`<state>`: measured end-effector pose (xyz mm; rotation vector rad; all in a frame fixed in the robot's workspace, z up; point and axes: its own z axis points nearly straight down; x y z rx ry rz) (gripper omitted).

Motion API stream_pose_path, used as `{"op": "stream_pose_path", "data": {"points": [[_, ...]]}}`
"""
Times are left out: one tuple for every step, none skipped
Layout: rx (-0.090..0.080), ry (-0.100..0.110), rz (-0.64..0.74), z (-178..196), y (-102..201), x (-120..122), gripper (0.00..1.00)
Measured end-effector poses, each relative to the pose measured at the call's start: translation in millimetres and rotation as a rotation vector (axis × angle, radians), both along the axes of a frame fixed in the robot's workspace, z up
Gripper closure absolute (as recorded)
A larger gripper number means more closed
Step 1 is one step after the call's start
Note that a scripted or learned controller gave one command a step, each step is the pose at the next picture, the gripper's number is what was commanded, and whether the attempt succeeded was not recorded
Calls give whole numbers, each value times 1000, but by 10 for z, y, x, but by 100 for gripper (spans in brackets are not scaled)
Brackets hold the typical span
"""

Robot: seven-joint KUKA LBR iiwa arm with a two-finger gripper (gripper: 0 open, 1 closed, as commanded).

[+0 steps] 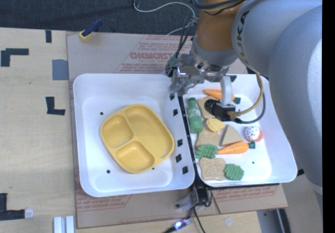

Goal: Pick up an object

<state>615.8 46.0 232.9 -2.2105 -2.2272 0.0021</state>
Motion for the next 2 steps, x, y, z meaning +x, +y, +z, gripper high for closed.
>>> {"op": "stream_pose_path", "data": {"points": [[-3, 3, -5, -212, 121, 11, 100], [-2, 1, -6, -143, -4, -18, 100]]}}
